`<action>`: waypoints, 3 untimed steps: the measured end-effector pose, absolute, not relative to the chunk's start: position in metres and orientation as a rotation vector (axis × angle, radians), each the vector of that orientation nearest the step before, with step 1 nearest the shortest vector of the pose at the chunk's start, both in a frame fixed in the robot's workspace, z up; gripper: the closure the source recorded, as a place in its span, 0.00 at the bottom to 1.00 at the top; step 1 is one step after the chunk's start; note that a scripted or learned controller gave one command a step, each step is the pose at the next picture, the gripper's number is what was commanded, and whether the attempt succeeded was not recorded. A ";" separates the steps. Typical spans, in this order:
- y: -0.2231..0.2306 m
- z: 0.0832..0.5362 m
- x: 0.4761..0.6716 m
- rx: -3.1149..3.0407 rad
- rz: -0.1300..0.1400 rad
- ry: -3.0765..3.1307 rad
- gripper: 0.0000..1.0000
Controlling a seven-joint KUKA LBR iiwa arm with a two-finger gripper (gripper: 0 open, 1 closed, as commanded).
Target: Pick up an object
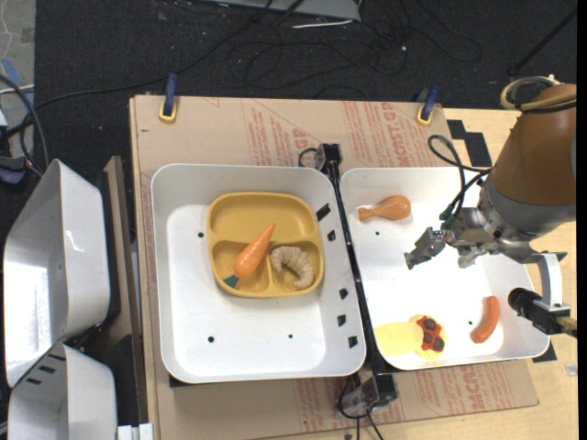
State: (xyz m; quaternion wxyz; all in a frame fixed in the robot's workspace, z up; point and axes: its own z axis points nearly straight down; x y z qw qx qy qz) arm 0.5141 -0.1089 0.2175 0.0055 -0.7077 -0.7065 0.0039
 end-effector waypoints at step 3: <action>-0.107 0.112 0.523 -2.219 0.005 -2.216 0.00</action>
